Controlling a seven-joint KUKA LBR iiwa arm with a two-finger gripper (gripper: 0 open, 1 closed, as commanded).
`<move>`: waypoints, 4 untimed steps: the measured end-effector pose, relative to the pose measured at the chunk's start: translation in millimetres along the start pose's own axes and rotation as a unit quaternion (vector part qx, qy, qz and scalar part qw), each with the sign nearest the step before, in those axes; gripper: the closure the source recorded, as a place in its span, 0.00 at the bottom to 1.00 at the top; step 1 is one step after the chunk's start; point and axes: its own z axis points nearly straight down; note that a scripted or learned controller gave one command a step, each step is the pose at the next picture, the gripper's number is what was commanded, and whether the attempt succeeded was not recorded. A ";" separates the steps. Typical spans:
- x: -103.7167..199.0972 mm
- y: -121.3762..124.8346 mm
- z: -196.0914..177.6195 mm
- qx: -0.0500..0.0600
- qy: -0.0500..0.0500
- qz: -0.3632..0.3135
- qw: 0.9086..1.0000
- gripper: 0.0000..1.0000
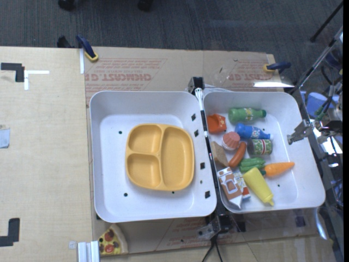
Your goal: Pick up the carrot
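The carrot (280, 168) is orange and lies flat in the right bin (305, 192), toward its right wall, with its tip pointing right. Its blunt left end touches a green vegetable (252, 164) and sits just above a yellow squeeze bottle (259, 185). The carrot's top and right side are uncovered.
The right bin also holds a green bottle (246, 114), a blue bottle (252, 131), a can (260, 146), a sausage (237, 155), an orange toy (216, 123) and a small carton (233, 186). A yellow divided plate (161, 157) lies in the left bin (103, 146). Metal fixtures and cables (322, 130) stand past the right wall.
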 end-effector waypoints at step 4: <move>76.2 12.9 94.8 0.000 0.000 0.067 0.998 1.00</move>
